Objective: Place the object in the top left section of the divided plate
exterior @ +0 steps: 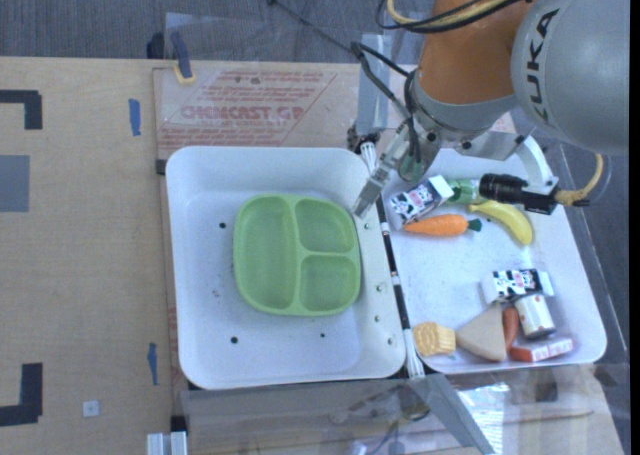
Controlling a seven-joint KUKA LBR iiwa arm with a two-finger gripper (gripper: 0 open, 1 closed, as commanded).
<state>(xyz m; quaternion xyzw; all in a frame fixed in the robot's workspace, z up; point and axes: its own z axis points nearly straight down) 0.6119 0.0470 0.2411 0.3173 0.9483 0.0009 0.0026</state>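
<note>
A light green divided plate [297, 254] lies in the left bin [200, 343], with one long section on its left and two smaller ones on its right; all of them look bare. My gripper [366, 199] hangs over the wall between the two bins, just off the plate's upper right corner, pointing down and to the left. I see nothing hanging from it. An orange carrot [437, 226], a yellow banana [508, 220] and a small black-and-white carton [418, 199] lie in the right bin [585, 288], just to the right of the gripper.
Lower in the right bin are a second black-and-white carton [515, 284], a small can [535, 315], a bread wedge [482, 337] and a waffle-like cracker [433, 339]. A cardboard sheet [250, 108] lies behind the left bin.
</note>
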